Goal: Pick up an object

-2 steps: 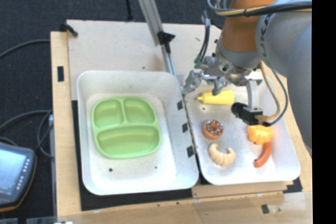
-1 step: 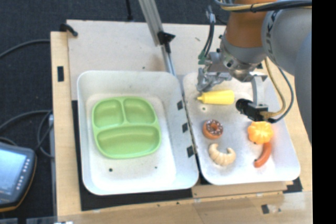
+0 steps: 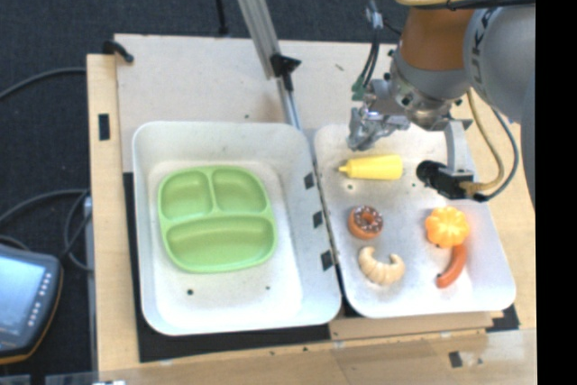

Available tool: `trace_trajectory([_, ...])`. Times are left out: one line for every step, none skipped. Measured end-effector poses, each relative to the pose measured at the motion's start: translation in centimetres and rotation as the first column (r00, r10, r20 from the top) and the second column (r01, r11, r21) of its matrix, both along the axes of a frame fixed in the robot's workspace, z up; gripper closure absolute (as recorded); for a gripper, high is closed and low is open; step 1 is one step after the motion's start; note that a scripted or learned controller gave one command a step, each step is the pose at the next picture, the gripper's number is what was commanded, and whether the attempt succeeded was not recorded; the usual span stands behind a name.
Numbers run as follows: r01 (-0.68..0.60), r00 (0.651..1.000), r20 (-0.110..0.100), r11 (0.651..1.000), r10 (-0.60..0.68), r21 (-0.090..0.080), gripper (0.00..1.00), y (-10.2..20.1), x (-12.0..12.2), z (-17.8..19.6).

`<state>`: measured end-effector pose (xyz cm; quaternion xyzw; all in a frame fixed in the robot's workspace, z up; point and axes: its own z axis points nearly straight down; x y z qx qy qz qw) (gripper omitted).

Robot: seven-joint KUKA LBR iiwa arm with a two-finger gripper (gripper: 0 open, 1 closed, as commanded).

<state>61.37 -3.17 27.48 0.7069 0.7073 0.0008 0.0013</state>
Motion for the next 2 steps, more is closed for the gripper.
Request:
trace_trajectory([-0.007, 1.000, -0.006, 1.000, 0.007, 0.002, 1.00, 6.4, -5.2, -0.8])
trace_trajectory([0.003, 1.000, -0.010, 1.000, -0.003, -0.002, 1.00, 4.2, -5.5, -7.8])
